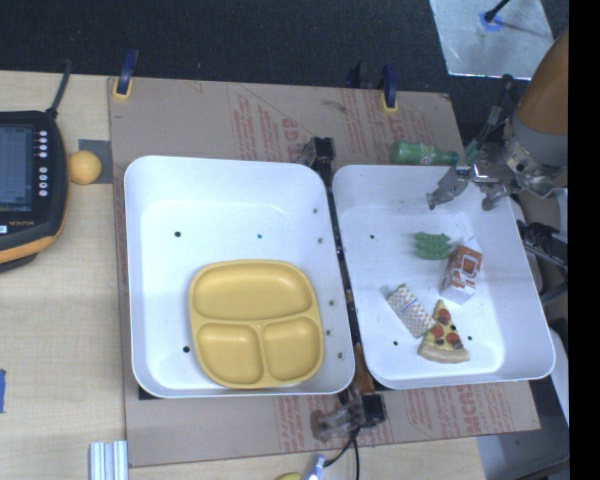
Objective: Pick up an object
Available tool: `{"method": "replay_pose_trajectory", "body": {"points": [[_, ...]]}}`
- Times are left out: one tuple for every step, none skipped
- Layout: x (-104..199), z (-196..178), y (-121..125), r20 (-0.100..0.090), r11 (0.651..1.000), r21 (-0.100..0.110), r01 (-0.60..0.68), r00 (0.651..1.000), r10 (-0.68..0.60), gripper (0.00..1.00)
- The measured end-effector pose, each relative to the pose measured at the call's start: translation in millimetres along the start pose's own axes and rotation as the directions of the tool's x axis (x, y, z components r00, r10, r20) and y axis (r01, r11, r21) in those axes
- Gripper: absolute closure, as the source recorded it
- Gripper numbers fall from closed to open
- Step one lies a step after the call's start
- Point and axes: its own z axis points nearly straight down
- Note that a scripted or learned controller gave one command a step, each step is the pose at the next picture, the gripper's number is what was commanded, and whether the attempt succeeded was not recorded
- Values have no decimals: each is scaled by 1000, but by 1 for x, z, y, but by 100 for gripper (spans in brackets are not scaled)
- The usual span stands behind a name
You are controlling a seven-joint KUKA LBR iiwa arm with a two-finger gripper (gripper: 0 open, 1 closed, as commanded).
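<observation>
This is a robotics lab or test cell, not a home. A light wooden bench carries a brown cardboard sheet held by blue clamps. Two white bins sit side by side on it, screwed down. A robot teach pendant with screen and buttons lies at the left, and cables run along the front edge.

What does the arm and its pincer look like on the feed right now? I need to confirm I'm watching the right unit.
At the right edge, the arm shows a rounded orange section above a grey metallic wrist. Below it, the pincer is a small grey metal assembly with two slim, dark-tipped fingers. Thin dark cables run along the wrist. No markings are legible.
</observation>
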Motion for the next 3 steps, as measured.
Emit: {"method": "replay_pose_trajectory", "body": {"points": [[33, 79, -33, -1, 1000, 6, 2, 1000, -2, 0], [32, 67, -32, 0, 1000, 5, 3, 1000, -3, 100], [90, -15, -47, -2, 1000, 2, 2, 1000, -2, 100]]}}
